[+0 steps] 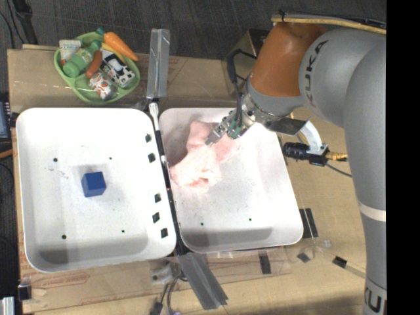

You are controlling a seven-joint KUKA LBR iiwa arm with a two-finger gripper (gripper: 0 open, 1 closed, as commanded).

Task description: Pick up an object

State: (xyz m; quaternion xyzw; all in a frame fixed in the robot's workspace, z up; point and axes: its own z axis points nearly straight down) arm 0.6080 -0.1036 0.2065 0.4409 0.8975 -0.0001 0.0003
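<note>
- You are looking at a pink crumpled cloth [197, 159] lying in the right bin [275, 222], toward its far left part.
- The claw [222, 134] is pressing at the cloth's far edge; you cannot tell how its grip is standing.
- You are likely watching the grasp step; next comes a straight lift, needing a firm pinch.
- A blue cube [94, 183] is sitting in the left bin [39, 241].

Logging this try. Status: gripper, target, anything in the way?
Gripper low in right bin, at pink cloth; grasp not confirmed. Blue cube alone in left bin. Nothing blocking the cloth.
</note>
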